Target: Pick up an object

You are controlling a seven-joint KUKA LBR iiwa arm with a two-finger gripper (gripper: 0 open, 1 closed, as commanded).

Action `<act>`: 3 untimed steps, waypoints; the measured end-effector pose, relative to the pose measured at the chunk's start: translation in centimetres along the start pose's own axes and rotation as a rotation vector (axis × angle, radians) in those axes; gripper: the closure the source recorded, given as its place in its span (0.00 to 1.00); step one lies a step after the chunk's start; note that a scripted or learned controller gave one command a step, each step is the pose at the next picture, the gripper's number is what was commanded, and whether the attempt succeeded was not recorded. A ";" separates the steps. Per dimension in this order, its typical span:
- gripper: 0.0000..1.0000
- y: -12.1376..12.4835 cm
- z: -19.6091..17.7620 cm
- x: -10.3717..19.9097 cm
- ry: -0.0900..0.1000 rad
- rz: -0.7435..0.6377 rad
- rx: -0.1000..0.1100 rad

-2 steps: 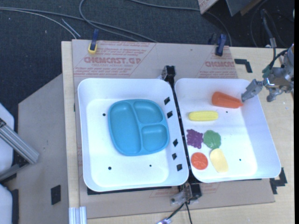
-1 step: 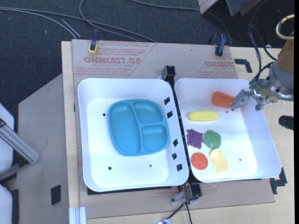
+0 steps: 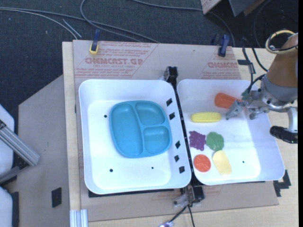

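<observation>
We see the hand (image 3: 240, 109) low in the right bin (image 3: 265, 167), fingers apart, gripping nothing. It sits just beside the orange carrot (image 3: 224, 100), above the corn cob (image 3: 205, 117).

Tool (image 3: 242, 109) low, fingers apparently spread

The right bin (image 3: 265, 141) holds six toy foods. An orange piece (image 3: 224, 100) lies near its back, with a yellow corn cob (image 3: 205, 117) lying lengthwise just in front. Nearer the front sit purple grapes (image 3: 197, 139) beside a green piece (image 3: 215, 140), then a red-orange round (image 3: 202, 163) beside a pale yellow piece (image 3: 221, 162).
</observation>
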State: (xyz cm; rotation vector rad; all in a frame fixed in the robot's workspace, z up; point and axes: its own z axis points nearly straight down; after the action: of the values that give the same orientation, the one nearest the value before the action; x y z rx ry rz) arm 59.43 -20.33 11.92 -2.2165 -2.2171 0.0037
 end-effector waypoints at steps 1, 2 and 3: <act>0.00 0.0 3.6 0.1 -0.001 0.000 -0.001; 1.00 0.1 2.2 0.0 -0.002 -0.001 -0.007; 1.00 0.1 -2.6 0.9 -0.004 -0.001 -0.012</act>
State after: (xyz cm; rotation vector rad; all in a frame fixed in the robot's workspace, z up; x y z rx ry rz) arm 59.54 -19.47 14.51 -2.2230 -2.2267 -0.0047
